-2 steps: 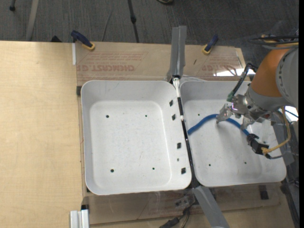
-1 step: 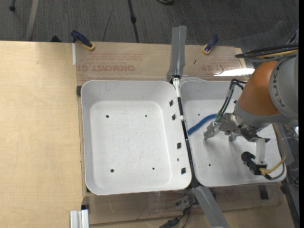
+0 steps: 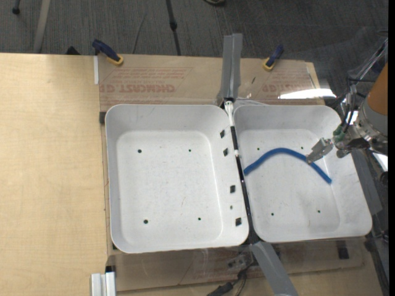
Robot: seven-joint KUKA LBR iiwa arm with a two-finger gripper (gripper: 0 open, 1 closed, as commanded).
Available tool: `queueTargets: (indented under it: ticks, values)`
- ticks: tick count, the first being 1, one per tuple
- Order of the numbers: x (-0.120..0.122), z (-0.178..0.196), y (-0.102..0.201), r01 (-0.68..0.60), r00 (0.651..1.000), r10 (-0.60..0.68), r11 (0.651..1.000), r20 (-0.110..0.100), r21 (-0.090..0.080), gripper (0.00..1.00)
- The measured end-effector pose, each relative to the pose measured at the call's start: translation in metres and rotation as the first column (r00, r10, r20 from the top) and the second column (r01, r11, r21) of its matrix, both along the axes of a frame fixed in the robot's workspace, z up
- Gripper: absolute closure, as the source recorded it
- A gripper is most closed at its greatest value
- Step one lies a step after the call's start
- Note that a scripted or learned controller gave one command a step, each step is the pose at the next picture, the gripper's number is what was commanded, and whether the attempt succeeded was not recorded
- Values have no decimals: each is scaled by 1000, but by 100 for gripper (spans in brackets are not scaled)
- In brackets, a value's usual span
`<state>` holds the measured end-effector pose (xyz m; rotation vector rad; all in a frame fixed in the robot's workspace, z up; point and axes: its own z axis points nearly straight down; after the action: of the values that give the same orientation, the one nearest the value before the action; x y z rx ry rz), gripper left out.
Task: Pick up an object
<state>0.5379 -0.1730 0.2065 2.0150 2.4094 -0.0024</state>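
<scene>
A long, thin blue flexible strip [image 3: 278,152] lies curved in the right white bin [image 3: 296,230], arching from near the bin's left wall to its right half. My gripper [image 3: 322,148] hangs low over the right side of this bin, just above the strip's right-hand stretch. Its tip sits close to the strip, and whether it touches is unclear. The grey arm with its orange band enters from the right edge.
The left white bin [image 3: 123,227] stands beside the right one, joined by a grey divider bar [image 3: 232,73]. Both rest on cardboard held by two clamps [image 3: 108,52]. A wooden bench top [image 3: 49,165] spreads to the left.
</scene>
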Motion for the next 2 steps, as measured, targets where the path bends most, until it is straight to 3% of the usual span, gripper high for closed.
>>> queueTargets:
  ticks: [1, 2]
  values:
    - [32, -115, -37, -50, 999, 50, 999, 1, 1, 0]
    - [32, -106, -38, -47, 999, 47, 999, 2, 0, 100]
